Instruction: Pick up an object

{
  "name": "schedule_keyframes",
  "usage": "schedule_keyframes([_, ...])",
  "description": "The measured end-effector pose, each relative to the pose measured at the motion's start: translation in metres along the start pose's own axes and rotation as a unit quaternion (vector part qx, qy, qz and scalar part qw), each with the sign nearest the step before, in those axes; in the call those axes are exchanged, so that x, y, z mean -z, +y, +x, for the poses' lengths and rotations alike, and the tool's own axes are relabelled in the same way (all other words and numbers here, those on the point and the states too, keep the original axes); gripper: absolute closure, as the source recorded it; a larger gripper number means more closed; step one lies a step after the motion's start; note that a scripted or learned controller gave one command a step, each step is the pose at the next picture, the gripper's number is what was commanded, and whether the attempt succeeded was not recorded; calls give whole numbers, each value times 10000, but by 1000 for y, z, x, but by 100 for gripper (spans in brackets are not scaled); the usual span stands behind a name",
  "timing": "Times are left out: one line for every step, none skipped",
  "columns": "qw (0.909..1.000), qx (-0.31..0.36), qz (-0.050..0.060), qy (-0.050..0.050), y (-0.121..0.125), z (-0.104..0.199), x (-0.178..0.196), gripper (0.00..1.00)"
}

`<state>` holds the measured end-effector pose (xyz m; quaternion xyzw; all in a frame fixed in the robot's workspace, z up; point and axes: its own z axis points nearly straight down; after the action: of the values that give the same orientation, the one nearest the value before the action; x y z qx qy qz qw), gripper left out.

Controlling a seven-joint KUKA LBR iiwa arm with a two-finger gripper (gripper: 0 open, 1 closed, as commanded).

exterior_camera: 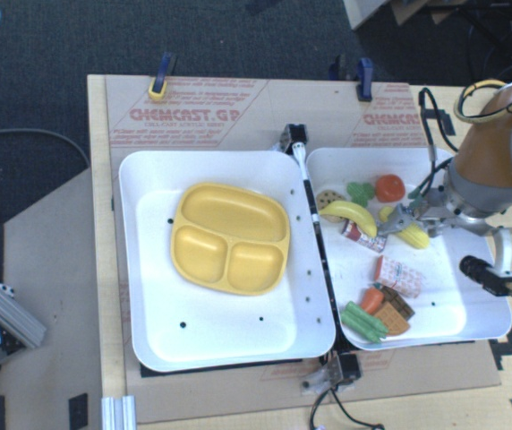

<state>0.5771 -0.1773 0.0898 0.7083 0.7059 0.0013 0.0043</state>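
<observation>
The two-finger gripper point(405, 220) sits low in the right white bin point(484, 316), can't tell its grip; yellow plastic banana point(349, 213), red tomato point(389, 187) and yellow lemon-shaped toy point(414, 236) crowd it.

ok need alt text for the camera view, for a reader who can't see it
A grey and orange robot arm's gripper reaches into the right bin among toy foods, including a banana and tomato. The left bin holds a yellow divided plate.

- Left bin point(149, 267): yellow three-compartment plate point(229, 237).
- Right bin point(471, 316): banana point(349, 213), tomato point(389, 187), green pieces point(363, 322), small packets.
- Gripper point(405, 220) low over toy food, beside a yellow piece point(414, 236).
</observation>
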Motion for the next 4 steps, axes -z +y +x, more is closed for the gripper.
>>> schedule_keyframes([10000, 9, -24, 5, 2, 2, 12, 100])
schedule_keyframes([10000, 10, 10, 5, 1, -6, 58, 100])
schedule_keyframes([10000, 25, 5, 8, 1, 0, 104, 100])
schedule_keyframes([10000, 24, 8, 8, 2, 0, 138, 100])
